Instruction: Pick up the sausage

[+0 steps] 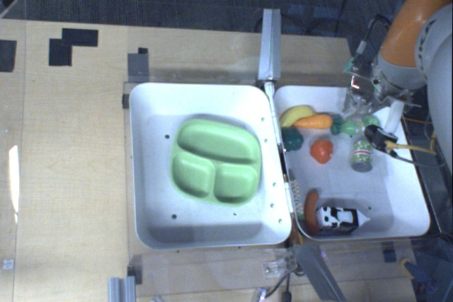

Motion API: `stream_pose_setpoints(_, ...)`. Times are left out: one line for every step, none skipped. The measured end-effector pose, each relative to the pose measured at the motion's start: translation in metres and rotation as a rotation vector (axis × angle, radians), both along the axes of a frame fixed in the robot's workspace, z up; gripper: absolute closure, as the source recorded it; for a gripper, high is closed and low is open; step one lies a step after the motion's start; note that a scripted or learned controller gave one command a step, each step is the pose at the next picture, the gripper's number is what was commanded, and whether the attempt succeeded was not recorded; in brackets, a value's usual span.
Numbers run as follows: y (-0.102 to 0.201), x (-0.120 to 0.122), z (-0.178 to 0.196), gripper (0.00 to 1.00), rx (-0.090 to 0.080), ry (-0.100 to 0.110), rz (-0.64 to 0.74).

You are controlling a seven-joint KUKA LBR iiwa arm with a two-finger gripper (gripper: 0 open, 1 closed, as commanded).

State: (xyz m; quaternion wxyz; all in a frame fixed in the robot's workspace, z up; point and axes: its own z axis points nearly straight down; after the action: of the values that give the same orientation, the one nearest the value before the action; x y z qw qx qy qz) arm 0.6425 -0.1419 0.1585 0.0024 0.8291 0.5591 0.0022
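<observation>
Sausage touching black-white toy, possibly tomato nearby

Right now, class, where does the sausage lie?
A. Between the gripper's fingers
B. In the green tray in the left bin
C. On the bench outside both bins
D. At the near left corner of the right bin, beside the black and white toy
D: the sausage lies in the right bin at its near left corner, next to the black and white toy, far from the gripper.
</observation>
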Motion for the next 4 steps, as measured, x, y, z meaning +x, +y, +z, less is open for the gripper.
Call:
stream_pose_setpoints(0.0, 0.0, 0.0, 0.0, 0.0, 0.0, 0.001)
stream_pose_setpoints(0.018, -0.044, -0.07, 0.0, 0.001, -0.004, 0.01)
stream_pose_setpoints(0.06, -0.088, -0.069, 0.0, 0.005, -0.004, -0.24)
stream_pose_setpoints(0.027, -0.066, -0.058, 0.0, 0.003, 0.002, -0.321)
